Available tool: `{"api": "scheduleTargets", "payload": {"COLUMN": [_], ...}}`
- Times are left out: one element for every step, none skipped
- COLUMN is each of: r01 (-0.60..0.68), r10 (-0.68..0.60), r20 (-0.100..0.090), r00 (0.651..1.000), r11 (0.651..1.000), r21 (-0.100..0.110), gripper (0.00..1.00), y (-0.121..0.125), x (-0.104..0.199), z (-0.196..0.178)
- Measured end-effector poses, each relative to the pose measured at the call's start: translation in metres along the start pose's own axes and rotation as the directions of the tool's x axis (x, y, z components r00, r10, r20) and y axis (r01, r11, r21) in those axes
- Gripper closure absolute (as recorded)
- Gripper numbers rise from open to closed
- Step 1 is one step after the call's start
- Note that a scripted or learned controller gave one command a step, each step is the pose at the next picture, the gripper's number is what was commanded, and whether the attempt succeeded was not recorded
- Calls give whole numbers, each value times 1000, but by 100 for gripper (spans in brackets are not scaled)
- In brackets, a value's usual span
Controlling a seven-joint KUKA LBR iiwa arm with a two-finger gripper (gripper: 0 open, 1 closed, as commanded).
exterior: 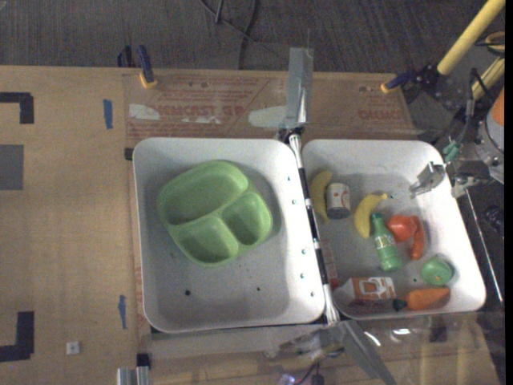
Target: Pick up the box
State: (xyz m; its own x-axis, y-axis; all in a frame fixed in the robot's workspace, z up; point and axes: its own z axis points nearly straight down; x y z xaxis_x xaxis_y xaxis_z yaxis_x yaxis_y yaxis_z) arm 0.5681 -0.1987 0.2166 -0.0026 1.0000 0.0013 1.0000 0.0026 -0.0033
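Observation:
The box [371, 289] is a small orange-and-white carton lying flat at the front edge of the right bin [469, 247]. It is close to the bin's near-left corner, and an orange carrot [427, 297] lies just to its right. My gripper [443, 181] hangs over the bin's far-right part, well behind and to the right of the box. It is open, with nothing between its fingers.
The right bin also holds two bananas [320, 192] [367, 212], a small can [338, 200], a green bottle [384, 243], red-orange toy food [403, 228] and a green round piece [437, 271]. A green divided plate [215, 212] sits in the left bin [152, 279].

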Motion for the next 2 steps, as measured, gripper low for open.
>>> {"api": "scheduleTargets", "payload": {"r01": [-49, -43], "r10": [49, 43], "r20": [3, 6], "r00": [999, 999], "r11": [999, 999], "r21": [-3, -4], "gripper": [0, 100], "y": [-2, 0], "x": [-19, -18], "z": [-166, -175]}}
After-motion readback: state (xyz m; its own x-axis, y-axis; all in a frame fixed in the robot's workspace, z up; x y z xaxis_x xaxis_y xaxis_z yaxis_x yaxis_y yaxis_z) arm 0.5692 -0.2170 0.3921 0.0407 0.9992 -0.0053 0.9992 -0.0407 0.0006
